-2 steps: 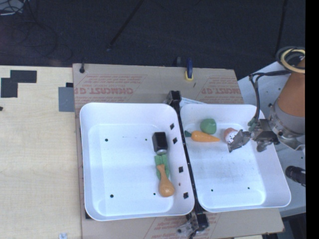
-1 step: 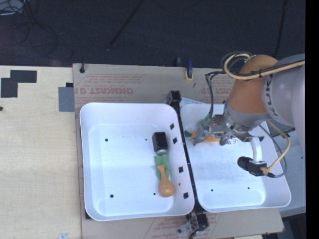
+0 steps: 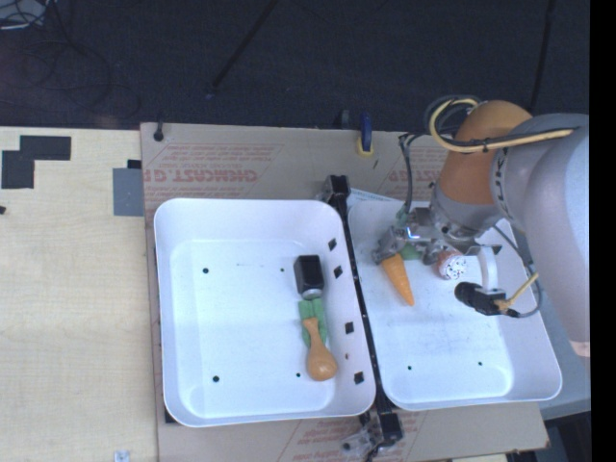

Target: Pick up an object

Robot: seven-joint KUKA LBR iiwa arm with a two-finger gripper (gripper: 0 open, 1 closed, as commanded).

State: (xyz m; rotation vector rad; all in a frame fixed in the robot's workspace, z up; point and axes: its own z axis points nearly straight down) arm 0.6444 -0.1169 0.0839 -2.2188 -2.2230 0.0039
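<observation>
My gripper [image 3: 404,242] hangs low over the back of the right bin [image 3: 481,378], just above the wide green-topped end of an orange carrot-shaped toy [image 3: 398,279]. The carrot lies on the bin floor with its tip towards the front. A small white die with red dots [image 3: 451,267] rests to the carrot's right, under the wrist. In the left bin [image 3: 221,393], near the right wall, sit a black can-like cylinder [image 3: 308,275] and, in front of it, a tan gourd-shaped piece with a green top [image 3: 318,349].
The black divider [image 3: 354,296] between the two bins runs just left of the carrot. The grey arm [image 3: 549,210] covers the right bin's back right corner. Cardboard [image 3: 221,162] lies beneath both bins.
</observation>
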